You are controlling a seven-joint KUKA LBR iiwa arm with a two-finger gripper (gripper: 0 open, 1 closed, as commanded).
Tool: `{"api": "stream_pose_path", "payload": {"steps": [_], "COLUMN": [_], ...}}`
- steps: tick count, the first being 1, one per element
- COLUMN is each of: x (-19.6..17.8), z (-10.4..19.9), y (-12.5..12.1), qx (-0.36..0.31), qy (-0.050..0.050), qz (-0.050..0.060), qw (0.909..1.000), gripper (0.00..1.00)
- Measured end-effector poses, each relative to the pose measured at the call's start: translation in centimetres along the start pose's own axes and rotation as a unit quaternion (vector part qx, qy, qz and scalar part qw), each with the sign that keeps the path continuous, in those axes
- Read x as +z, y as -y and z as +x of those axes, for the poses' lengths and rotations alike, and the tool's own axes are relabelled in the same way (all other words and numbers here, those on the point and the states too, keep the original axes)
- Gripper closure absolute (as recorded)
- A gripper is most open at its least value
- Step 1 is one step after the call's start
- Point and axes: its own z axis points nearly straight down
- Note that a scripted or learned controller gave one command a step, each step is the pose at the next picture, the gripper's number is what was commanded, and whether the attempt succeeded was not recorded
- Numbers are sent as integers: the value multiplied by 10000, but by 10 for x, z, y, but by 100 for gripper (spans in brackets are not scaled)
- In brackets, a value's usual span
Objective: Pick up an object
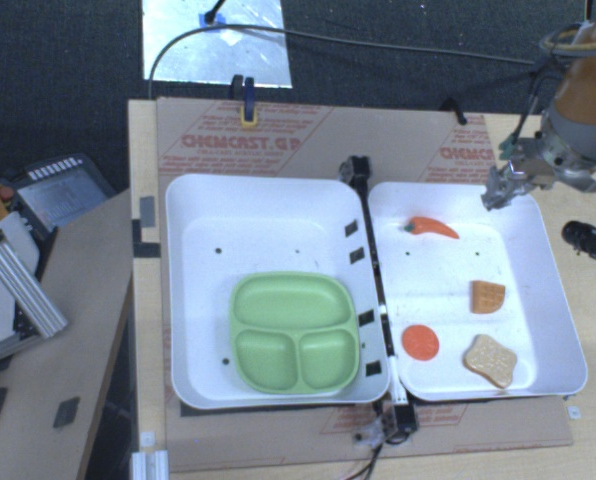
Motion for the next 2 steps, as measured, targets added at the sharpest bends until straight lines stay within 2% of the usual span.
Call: {"api": "stream_pose_path", "payload": {"steps": [2], "x": [-12], "z": [99], "y": [-10], "qx": [-3], "qy": [-2], "qz": [0], "qw": [10000], "gripper": [100]}}
